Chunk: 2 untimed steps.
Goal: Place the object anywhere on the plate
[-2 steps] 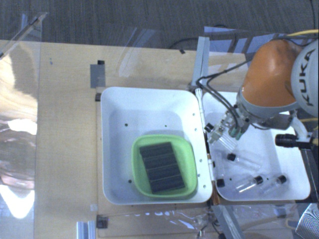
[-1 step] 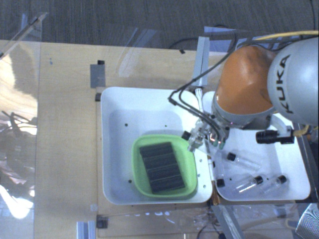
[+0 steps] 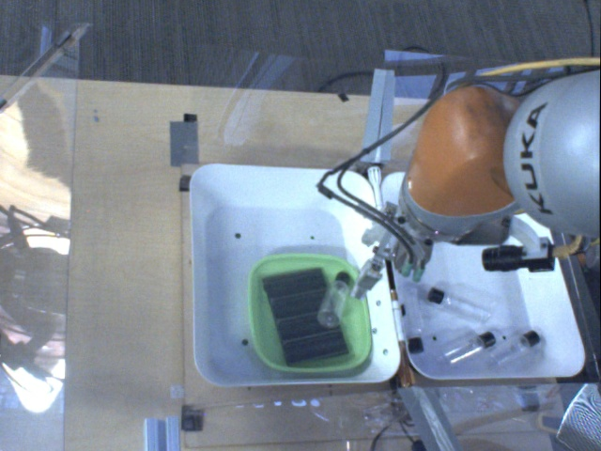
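A green plate point(image 3: 355, 334) lies in the left white bin point(image 3: 216, 280), toward its front right. A dark ridged slab point(image 3: 300, 318) covers most of the plate. A clear vial point(image 3: 332, 305) hangs tilted over the plate's right part, beside the slab. Its upper end sits between the fingertips of my gripper point(image 3: 360, 285), which reaches in from the right under the orange wrist band point(image 3: 460, 163) and is shut on it. I cannot tell whether the vial's lower end touches the plate.
The right white bin point(image 3: 554, 365) holds several clear vials with black caps, such as one point(image 3: 449, 299) near its left wall and two point(image 3: 471, 345) point(image 3: 519, 344) at the front. Black cables point(image 3: 343, 191) loop from the wrist over the bins' shared wall.
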Motion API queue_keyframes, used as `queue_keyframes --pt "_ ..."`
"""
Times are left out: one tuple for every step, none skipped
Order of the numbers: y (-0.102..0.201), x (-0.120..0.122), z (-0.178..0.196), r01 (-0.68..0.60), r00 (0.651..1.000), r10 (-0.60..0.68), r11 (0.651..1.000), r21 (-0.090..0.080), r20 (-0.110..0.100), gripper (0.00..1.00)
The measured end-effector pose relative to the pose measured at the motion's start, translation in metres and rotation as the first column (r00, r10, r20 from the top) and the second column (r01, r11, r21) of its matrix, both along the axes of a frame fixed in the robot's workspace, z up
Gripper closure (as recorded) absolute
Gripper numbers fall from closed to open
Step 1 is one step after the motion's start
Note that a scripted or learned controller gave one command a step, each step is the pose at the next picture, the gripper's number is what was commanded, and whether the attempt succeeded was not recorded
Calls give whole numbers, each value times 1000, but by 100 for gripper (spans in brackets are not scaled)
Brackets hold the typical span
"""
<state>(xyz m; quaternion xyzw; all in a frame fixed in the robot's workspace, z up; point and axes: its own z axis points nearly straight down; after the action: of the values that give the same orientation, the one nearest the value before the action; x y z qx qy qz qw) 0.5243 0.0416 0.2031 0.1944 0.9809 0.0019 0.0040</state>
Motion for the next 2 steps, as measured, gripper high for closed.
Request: queue_keyframes --pt "-64 52 -17 12 1000 -12 1000 -2 1 0" --pt "-155 49 -38 -214 977 214 977 -5 1 0"
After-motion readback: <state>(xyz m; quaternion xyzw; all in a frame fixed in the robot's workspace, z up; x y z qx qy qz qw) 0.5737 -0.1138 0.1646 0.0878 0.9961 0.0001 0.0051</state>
